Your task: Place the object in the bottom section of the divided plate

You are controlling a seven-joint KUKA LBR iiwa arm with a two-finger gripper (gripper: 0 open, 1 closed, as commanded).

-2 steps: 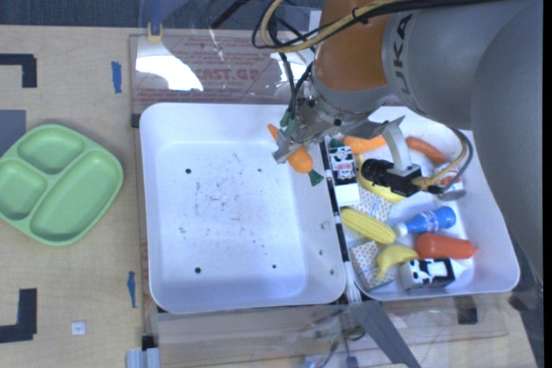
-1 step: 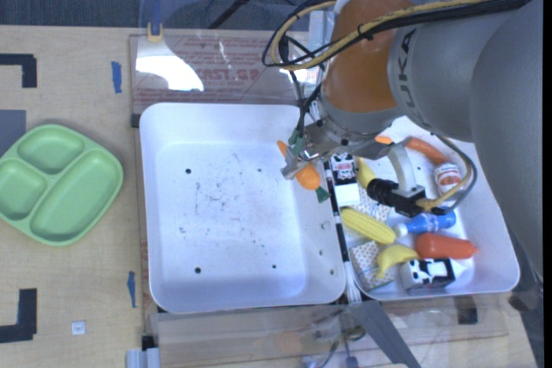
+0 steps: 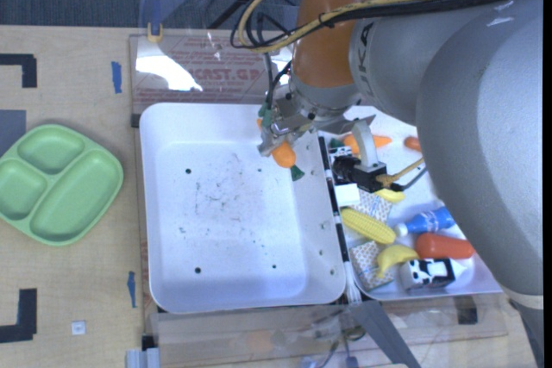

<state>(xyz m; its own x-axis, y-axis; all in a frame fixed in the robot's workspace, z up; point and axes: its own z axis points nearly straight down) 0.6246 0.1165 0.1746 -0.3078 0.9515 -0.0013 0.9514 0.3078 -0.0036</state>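
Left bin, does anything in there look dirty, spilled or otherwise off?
The left bin's floor carries faint dark scuffs and a few black specks, worn rather than spilled. The gripper hangs over its right edge with a small orange object at its tip; the grip is unclear.

The arm (image 3: 466, 56) is a bulky, smooth grey casing with a rounded orange band (image 3: 332, 21) above the wrist, and yellow and black cables (image 3: 259, 9) loop alongside it.
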